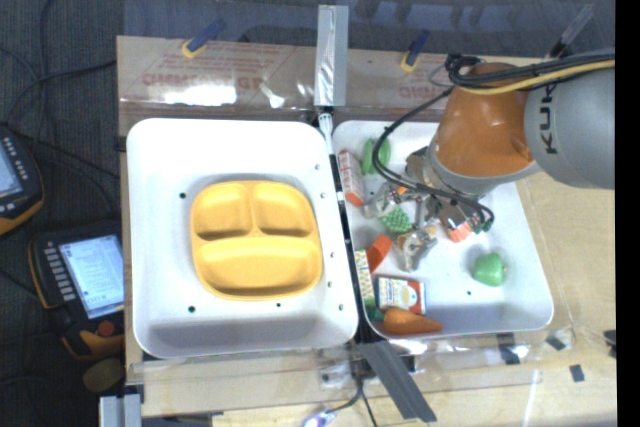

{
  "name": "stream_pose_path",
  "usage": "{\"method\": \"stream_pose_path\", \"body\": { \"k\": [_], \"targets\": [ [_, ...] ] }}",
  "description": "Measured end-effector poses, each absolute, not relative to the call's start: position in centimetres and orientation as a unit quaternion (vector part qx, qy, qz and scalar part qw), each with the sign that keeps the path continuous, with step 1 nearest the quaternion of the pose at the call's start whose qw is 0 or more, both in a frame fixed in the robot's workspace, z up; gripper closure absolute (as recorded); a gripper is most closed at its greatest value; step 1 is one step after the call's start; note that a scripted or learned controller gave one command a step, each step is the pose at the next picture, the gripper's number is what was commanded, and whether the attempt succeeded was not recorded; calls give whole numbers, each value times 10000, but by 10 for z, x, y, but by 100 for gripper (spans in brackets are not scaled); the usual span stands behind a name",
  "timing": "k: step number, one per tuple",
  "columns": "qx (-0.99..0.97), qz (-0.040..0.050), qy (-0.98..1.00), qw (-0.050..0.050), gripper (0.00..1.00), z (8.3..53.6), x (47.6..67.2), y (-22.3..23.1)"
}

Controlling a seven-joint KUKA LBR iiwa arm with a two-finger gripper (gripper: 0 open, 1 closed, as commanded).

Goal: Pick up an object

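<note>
Camera view: right bin (535, 300) holds a scatter of small items. Nearest candidate is an orange wedge-shaped piece (381, 250) lying just left of the gripper (418, 243), its long axis running roughly toward the near-left corner. Gripper hangs low over the bin's left-middle, under the orange-banded wrist; grip state cannot be told, and nothing is visibly held. Outward: green round object (489, 268) sits to the gripper's right, apart; small carton (398, 294) and carrot (408, 321) lie nearer the front wall. Left bin (150, 215) carries a yellow divided tray (256, 238). Judgement: a short shift left should centre the gripper on the wedge.
</note>
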State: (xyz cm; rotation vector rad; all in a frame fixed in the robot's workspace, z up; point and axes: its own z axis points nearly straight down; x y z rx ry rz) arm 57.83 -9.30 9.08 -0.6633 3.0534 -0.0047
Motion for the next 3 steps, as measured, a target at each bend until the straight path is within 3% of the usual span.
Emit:
{"method": "stream_pose_path", "body": {
  "k": [1, 2, 3],
  "targets": [
    [-2635, -23, 9646, 61, 0, 90, 635, -99],
    [-2134, -18, 9770, 40, 0, 90, 543, -144],
    [-2788, -53, 9603, 61, 0, 91, 547, -118]
  ]
}}
